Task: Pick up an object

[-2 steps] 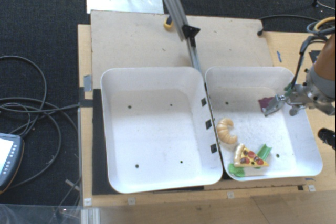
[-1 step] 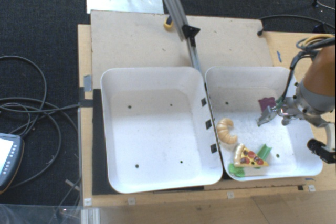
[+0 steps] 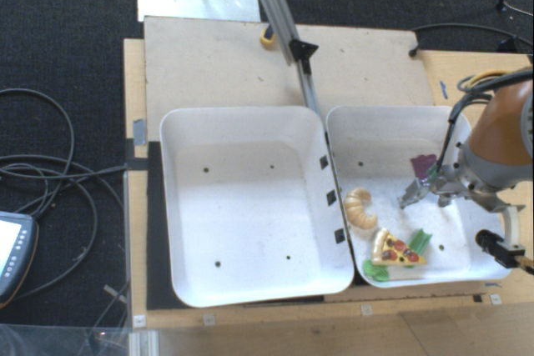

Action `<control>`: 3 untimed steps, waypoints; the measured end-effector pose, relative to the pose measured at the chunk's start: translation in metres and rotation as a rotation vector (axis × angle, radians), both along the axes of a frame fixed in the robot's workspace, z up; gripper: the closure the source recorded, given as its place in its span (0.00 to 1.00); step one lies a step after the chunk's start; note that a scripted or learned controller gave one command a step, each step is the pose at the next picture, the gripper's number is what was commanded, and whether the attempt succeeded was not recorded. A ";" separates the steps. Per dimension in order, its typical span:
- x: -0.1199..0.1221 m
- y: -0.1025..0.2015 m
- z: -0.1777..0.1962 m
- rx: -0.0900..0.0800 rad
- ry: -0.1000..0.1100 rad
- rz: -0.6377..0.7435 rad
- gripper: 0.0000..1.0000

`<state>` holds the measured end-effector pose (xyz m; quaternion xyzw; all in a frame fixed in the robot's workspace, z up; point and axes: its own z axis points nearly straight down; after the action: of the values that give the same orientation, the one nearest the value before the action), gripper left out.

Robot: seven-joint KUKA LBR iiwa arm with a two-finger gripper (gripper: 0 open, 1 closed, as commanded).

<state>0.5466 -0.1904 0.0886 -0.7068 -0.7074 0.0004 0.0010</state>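
White plastic walls frame the right bin (image 3: 392, 117), where every candidate lies: a toy croissant (image 3: 360, 208) near the left wall, a pizza slice (image 3: 398, 249) toward the front edge with a green piece (image 3: 420, 241) touching it, and a purple object (image 3: 424, 166) farther back. The left bin (image 3: 242, 125) offers nothing to grasp. To do this step well, I would pick the croissant (it sits apart from the rest), centre over it, line the pinch across its narrow width, and descend straight, well off the wall. The arm (image 3: 501, 137) reaches in from the right, its orange band above the wrist, with the gripper (image 3: 413, 193) low over the bin floor between the purple object and the pizza. Nothing appears between its tips; whether they are spread or pressed together, I cannot tell.
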 end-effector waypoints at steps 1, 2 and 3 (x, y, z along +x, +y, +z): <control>0.001 -0.001 0.013 -0.002 -0.006 -0.001 1.00; 0.002 0.005 0.058 -0.003 -0.008 0.004 1.00; 0.004 0.004 0.113 -0.003 -0.010 0.005 1.00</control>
<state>0.5505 -0.1865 0.2012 -0.7052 -0.7090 -0.0018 -0.0036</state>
